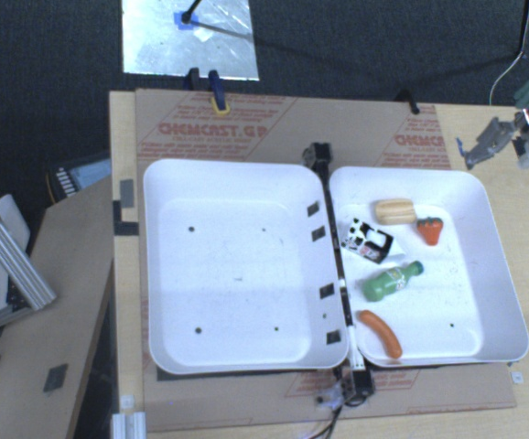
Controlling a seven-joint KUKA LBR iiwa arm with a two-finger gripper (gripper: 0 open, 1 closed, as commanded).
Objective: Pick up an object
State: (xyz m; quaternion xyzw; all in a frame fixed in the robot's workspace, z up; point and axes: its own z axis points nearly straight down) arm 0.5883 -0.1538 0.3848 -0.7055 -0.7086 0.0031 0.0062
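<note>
From above, two white bins sit side by side on the bench. The left bin (237, 263) has only its bare floor showing. The right bin (493, 245) holds five things: a tan roll (394, 211) near the back, a red strawberry (430, 230) just to its right, a black-and-white toy (367, 240) close to the divider, a green bottle (392, 281) lying tilted at the middle, and an orange sausage (380, 333) toward the front. The gripper (484, 144) hangs at the far right, outside the right bin's back corner, well apart from every object; whether it's spread or pressed together I cannot tell.
</note>
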